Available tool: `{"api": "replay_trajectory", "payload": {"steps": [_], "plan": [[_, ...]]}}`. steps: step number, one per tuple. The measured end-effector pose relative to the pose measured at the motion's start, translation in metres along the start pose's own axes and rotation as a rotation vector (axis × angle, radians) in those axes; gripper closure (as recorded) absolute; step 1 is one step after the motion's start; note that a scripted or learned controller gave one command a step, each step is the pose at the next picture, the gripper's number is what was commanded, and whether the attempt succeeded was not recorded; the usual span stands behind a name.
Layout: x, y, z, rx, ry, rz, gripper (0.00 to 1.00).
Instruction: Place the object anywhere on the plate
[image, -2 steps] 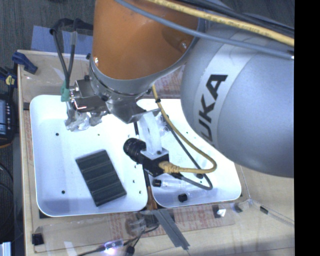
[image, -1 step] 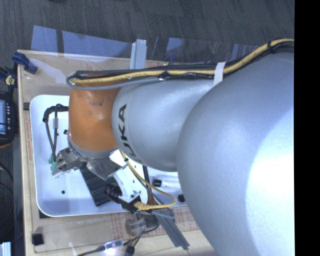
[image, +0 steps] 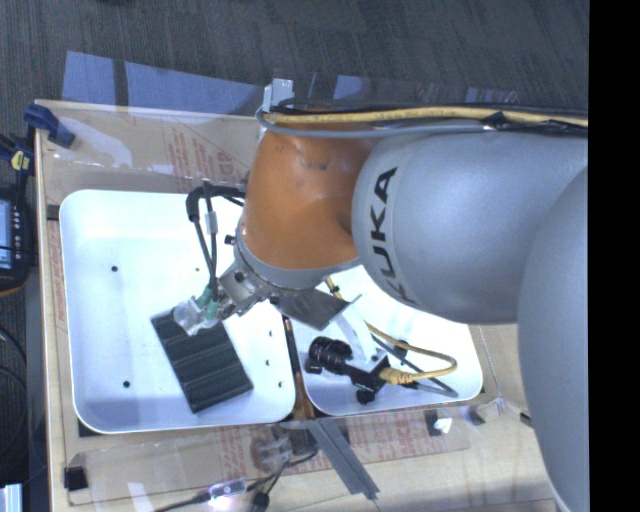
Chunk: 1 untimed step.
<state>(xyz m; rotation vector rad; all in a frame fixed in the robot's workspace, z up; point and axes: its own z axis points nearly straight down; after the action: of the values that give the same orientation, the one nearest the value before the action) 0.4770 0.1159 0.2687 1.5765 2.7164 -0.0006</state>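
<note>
While the grey-and-orange arm (image: 400, 220) is reaching into the left white bin (image: 90, 300), its clear-fingered gripper (image: 197, 315) is hovering at the top edge of a dark ribbed rectangular plate (image: 202, 363) — touching or just above, unclear. Whether it is gripping anything, I cannot tell.

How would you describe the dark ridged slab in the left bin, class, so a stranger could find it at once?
Start at the left white bin. Near its front right part lies a dark ridged slab, flat and rectangular, set at a slant just below the arm's tool. It is the single black, grooved thing on that bin's white floor.
</note>
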Motion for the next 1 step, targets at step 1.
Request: {"api": "replay_trajectory", "payload": {"steps": [1], "plan": [[0.0669, 0.0374, 0.0869, 0.006, 0.002, -0.068, 1.0]]}}
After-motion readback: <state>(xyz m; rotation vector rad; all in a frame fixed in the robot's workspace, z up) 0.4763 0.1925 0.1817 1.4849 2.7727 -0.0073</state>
